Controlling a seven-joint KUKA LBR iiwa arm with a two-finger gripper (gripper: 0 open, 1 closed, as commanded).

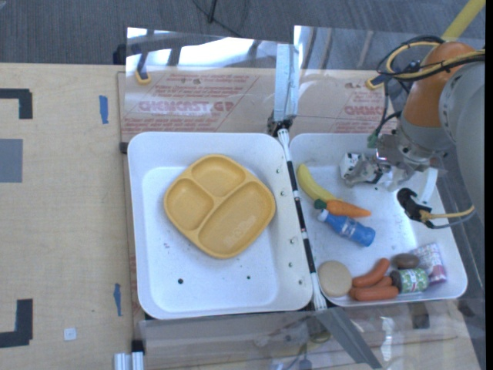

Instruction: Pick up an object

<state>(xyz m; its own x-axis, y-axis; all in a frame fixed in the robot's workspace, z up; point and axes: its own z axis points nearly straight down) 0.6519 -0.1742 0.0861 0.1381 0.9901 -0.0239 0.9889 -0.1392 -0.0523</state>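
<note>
Nearest you, at the right bin's (451, 284) lower edge, lie a tan disc (335, 277), two sausages (373, 280) and a green-labelled can (412, 280). Above them you see a blue bottle (348, 228), carrot (344, 206) and banana (310, 183). Left bin (154, 284) holds a yellow divided plate (219, 205). Your gripper (368, 168) hovers upper right; whether its claw is apart or together you cannot tell.

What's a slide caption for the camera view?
KUKA arm's gripper poised over the right bin of toy food, near the banana; yellow divided plate sits in the left bin.
</note>
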